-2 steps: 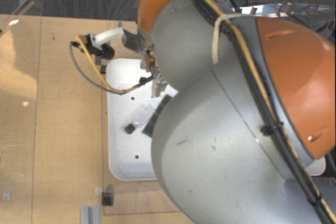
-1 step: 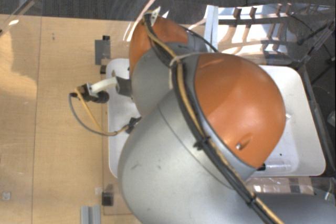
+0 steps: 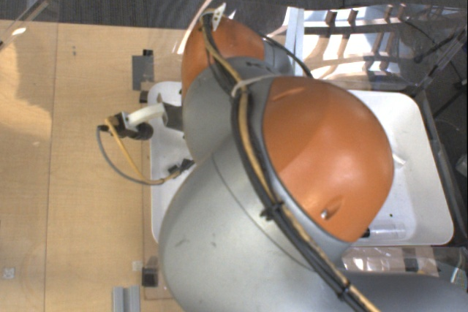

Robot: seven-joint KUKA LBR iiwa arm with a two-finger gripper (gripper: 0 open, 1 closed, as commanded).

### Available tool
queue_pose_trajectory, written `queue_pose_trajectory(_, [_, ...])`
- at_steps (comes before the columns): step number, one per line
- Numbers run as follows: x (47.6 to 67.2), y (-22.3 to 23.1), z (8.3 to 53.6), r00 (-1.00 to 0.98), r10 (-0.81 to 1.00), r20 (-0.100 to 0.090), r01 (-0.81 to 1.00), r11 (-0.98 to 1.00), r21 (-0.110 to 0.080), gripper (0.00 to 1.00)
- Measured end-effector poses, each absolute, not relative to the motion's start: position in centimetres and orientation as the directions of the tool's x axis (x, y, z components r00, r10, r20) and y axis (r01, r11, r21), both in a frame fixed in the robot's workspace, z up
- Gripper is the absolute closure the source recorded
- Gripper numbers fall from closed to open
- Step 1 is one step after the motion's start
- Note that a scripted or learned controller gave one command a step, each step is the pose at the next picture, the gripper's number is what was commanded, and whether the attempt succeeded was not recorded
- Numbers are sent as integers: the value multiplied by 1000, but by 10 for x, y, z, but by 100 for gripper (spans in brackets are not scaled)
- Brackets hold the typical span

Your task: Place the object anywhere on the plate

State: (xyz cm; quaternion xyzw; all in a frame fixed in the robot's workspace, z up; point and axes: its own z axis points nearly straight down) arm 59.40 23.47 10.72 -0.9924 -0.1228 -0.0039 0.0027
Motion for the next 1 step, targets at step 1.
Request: queue_pose_trajectory(1, [566,232,216,882,471,3,471,-882,0,100])
